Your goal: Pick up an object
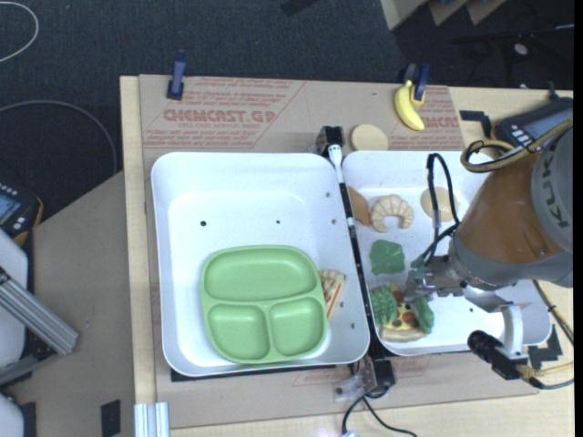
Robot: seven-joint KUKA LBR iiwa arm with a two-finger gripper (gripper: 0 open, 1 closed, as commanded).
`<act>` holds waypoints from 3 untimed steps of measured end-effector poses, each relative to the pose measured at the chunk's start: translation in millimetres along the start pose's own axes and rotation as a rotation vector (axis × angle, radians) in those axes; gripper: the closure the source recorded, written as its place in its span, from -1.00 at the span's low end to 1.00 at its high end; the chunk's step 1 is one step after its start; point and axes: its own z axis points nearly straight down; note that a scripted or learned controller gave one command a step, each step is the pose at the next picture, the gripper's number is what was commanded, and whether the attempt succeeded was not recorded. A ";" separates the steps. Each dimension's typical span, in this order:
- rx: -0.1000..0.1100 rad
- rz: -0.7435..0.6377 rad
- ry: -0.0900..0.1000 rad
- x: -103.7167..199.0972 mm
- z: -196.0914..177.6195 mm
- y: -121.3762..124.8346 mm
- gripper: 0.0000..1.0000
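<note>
In the right bin (401, 167) lie a croissant (392, 211), a green leafy piece (387, 257) and a pizza slice with green and red toppings (401, 315) at the front. My gripper (421, 283) hangs low over the bin, just right of the green piece and right above the pizza slice. The arm's grey and orange body covers the bin's right part. A green three-compartment plate (262, 300) rests in the left bin (182, 198), with a small toy of tan sticks (332, 286) at its right rim.
A banana (409, 107) and a round tan disc (369, 137) lie on the cardboard behind the bins. Black clamps sit between the bins at the back (330, 140) and front (378, 373). A black cable (437, 189) loops over the right bin.
</note>
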 end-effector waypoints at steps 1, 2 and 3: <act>-0.022 -0.015 0.003 114.5 -93.9 3.6 1.00; -0.024 -0.008 0.000 144.2 -186.3 2.1 1.00; -0.019 -0.009 0.000 206.5 -235.8 0.4 1.00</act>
